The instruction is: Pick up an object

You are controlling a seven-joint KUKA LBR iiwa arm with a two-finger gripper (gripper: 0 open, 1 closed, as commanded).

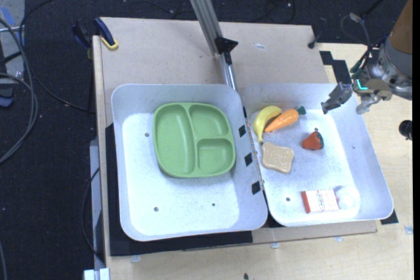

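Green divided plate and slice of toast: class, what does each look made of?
The green three-compartment plate looks like moulded plastic: one even colour, smooth, rounded ridges. The tan toast-shaped slice is probably a plastic or foam toy: flat, uniform, matte, with a darker crust edge.

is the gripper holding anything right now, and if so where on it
Nothing is held. The gripper hangs open over the right bin's far edge, with nothing between its fingers; the carrot and strawberry lie apart from it.

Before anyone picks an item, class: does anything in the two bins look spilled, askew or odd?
Nothing stands out. The green plate lies flat in the left bin; the banana, carrot and bread slice rest in the right bin.
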